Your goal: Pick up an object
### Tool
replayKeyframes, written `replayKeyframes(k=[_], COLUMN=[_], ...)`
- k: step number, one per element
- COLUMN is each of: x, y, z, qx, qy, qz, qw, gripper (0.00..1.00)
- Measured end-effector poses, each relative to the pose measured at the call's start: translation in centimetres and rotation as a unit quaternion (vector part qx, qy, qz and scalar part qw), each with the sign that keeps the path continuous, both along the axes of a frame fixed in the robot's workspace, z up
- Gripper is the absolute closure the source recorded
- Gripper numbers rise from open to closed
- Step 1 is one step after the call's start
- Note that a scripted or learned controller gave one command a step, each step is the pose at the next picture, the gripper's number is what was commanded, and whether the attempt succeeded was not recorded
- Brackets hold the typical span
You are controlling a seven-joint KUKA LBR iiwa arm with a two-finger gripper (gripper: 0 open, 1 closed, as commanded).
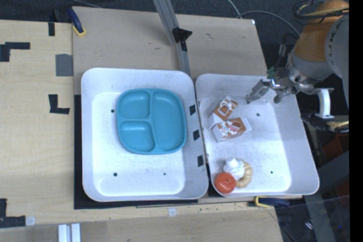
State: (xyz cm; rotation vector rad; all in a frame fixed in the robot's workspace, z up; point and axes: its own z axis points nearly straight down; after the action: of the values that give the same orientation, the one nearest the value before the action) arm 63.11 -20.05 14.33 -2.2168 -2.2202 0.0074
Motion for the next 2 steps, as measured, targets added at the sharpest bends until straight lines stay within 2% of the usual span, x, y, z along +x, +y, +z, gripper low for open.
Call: replayKeyframes(k=[1, 2], x=[0.2, 0.0], y=[0.0, -0.1], z=[1.4, 7.7], qx=[-0.0007, -0.0008], qy=[-0.002, -0.006], qz=[0.001, 0.0], qw=[1.0, 1.0], gripper=[1.0, 1.0])
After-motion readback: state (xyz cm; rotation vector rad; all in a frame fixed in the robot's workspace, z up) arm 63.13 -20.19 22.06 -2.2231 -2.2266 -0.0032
